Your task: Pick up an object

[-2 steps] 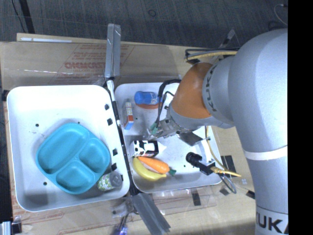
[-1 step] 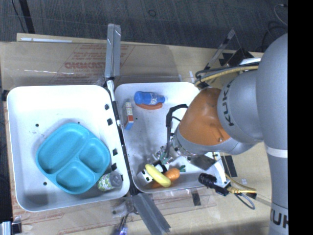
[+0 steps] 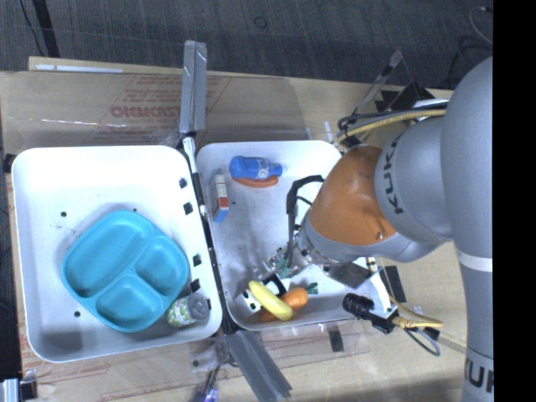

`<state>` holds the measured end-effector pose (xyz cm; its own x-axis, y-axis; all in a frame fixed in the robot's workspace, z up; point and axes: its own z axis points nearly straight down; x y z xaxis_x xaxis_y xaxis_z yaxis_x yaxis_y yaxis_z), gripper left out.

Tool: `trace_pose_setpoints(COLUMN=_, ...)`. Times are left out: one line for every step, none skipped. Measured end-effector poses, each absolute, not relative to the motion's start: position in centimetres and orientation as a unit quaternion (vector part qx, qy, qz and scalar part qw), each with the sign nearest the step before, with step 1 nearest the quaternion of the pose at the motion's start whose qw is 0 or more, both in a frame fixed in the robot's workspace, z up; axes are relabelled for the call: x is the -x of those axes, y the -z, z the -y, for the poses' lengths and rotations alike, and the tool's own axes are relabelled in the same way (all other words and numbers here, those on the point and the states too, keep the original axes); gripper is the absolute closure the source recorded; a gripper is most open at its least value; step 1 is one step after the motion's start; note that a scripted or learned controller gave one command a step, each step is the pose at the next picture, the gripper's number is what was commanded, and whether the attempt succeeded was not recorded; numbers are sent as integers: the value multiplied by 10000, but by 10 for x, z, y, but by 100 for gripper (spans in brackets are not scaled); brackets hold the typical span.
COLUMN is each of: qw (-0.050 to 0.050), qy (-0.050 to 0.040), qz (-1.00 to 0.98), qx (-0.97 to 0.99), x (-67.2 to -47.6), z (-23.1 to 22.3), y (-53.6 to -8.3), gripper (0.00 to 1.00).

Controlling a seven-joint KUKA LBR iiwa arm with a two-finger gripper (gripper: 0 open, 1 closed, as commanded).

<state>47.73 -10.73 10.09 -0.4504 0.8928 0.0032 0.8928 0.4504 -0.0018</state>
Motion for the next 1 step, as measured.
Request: trace_pose_setpoints(qw=-6, qy=3, qz=8065, qx=5913, x=-533, z=82, y=-245, gripper=100)
